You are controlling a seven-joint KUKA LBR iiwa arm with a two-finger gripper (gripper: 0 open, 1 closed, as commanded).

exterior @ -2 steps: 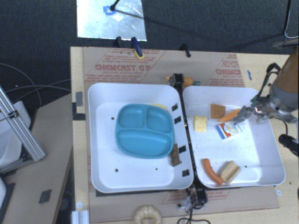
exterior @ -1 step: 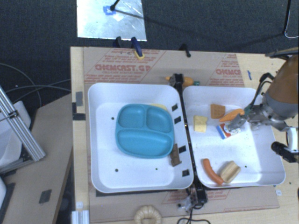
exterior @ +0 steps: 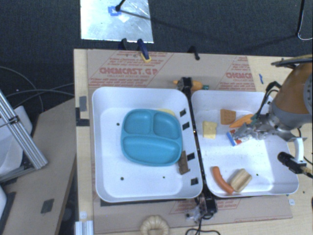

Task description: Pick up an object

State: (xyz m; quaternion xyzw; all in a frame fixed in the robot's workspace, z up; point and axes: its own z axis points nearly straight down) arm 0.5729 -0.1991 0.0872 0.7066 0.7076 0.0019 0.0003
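Observation:
My gripper (exterior: pixel 248 131) is down in the right bin (exterior: pixel 274 165), near its upper middle. It sits right over a small blue and red object (exterior: pixel 233 139) and next to an orange carrot-like piece (exterior: pixel 241 121). A brown cracker (exterior: pixel 227 116) and a pale yellow block (exterior: pixel 209 129) lie to the gripper's left. Near the front of the bin lie an orange-red sausage (exterior: pixel 221 178) and a tan bread piece (exterior: pixel 240 179). I see nothing lifted off the bin floor.
The left bin (exterior: pixel 107 180) holds a blue divided plate (exterior: pixel 150 136), with a brown piece (exterior: pixel 183 163) by its right wall. The arm (exterior: pixel 293 99) comes in over the right bin's far right corner. A tan ring (exterior: pixel 154 225) lies in front of the bins.

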